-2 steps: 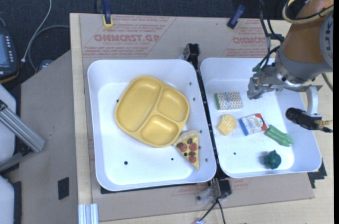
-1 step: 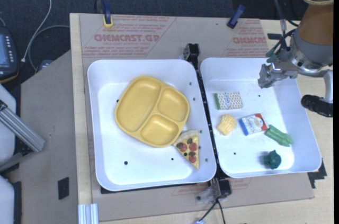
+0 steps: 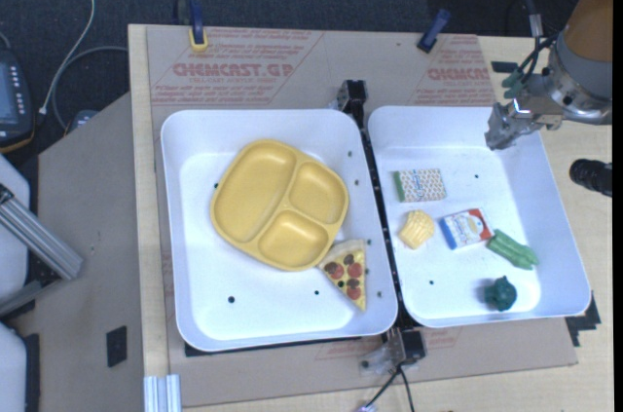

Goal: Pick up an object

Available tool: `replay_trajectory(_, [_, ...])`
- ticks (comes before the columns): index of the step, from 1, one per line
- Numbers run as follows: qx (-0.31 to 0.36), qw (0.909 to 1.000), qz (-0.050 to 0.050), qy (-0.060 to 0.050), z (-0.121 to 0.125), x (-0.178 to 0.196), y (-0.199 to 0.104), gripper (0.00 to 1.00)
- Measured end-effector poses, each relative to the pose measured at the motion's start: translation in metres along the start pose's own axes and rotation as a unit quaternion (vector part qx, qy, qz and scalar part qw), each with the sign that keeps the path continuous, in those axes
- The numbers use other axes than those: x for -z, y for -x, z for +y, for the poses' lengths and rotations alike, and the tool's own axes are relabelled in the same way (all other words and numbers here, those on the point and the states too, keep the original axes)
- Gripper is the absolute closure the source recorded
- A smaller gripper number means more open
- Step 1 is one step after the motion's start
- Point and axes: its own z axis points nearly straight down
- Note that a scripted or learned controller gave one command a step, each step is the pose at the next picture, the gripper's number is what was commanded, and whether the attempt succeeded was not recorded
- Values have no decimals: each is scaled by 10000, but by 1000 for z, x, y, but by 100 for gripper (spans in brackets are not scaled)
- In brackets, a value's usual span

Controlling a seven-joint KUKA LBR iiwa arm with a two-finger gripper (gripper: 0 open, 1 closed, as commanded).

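The gripper (image 3: 508, 130) hangs over the far right corner of the right bin (image 3: 555, 206), well apart from every item; whether its claw is wide or narrow cannot be told at this angle, and nothing is seen between its tips. Candidate objects lie in the right bin: a card (image 3: 420, 184) with a speckled print, a yellow corn piece (image 3: 417, 229), a small carton (image 3: 465, 228), a green pod (image 3: 513, 249) and a dark green lump (image 3: 500, 293). All appear to be light toy pieces, probably stiff plastic and somewhat slick, none fragile. The carton is judged the best target: boxy, with flat parallel sides. Its long axis runs left to right with a slight tilt, so grasp across the short sides. The pod touches or nearly touches the carton's right end and points down toward the near right; approach from the carton's left half to avoid it. The card lies flat and offers little to grip. The left bin (image 3: 185, 206) holds a yellow tray (image 3: 279, 204) and a pizza slice (image 3: 348, 272), tip pointing to the near edge.
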Motion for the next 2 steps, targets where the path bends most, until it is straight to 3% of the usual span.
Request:
replay_trajectory(1, [22, 10000, 19, -44, -2, -14, -55, 100])
replay_trajectory(2, [21, 10000, 20, -48, -22, -25, -115, 100])
